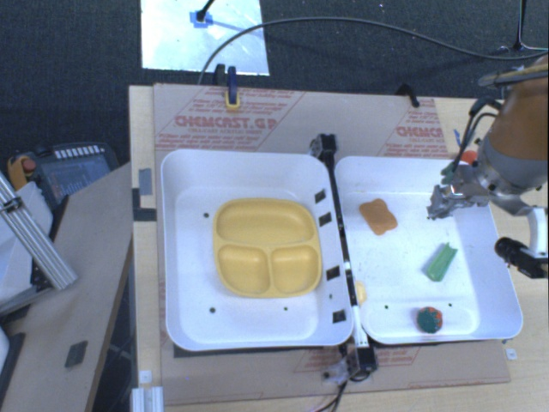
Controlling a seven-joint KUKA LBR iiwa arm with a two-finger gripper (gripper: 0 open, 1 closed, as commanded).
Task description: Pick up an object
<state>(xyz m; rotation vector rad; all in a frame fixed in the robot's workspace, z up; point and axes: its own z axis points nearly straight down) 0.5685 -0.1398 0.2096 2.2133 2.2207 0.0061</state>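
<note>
Arm reaches in from the right, gripper point(440, 202) hanging over the right bin point(489, 316); can't tell the jaw state.

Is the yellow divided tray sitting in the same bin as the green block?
No, the yellow divided tray lies in the left bin, while the green block lies in the right bin.

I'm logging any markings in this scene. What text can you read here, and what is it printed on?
"CHEMCAST GP" in red, on the sheet under the bins, near the back left.
"CHEMC…" repeated at an angle on the same sheet at back right, partly cut off.
Further red print at the sheet's front edge: too blurred to read.
</note>
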